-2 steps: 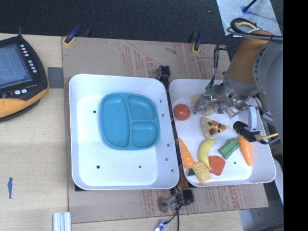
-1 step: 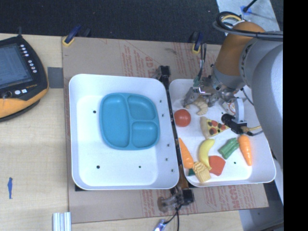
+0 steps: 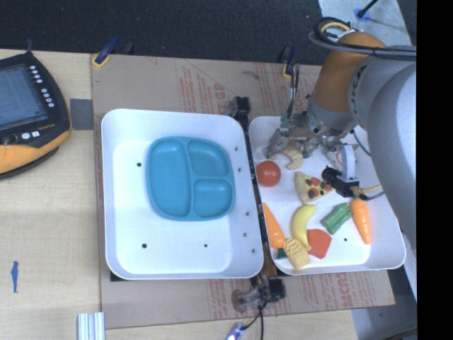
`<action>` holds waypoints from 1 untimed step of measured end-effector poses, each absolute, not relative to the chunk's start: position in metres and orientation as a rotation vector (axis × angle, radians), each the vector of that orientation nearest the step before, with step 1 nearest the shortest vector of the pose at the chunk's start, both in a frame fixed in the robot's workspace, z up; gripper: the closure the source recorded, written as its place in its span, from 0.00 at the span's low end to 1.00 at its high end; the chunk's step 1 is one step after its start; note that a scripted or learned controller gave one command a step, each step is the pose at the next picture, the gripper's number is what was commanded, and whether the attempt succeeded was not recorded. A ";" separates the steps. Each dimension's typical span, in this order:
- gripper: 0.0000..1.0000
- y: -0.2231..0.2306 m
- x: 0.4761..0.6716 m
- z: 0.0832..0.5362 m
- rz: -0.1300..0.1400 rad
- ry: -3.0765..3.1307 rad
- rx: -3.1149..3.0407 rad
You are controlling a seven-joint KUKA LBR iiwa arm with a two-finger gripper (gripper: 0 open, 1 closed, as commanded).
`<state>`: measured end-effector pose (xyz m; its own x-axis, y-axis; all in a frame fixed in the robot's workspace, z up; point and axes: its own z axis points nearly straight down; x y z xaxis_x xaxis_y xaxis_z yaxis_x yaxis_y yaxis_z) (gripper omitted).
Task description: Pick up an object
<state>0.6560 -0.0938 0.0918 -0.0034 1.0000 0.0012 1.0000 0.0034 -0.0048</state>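
We see the claw low over the far corner of the right bin, and we cannot tell its state. At its seven o'clock, just beside it, sits a red tomato. Further toward five o'clock lie a pizza slice, a banana, a green vegetable and a carrot. The left bin holds a blue divided plate.
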 end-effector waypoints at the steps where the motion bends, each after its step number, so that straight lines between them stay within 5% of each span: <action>1: 0.00 -0.113 0.656 0.092 0.002 -2.224 -2.217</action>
<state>0.6563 -0.1134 0.0921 -0.0031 1.0000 -0.0002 1.0000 0.0031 -0.0015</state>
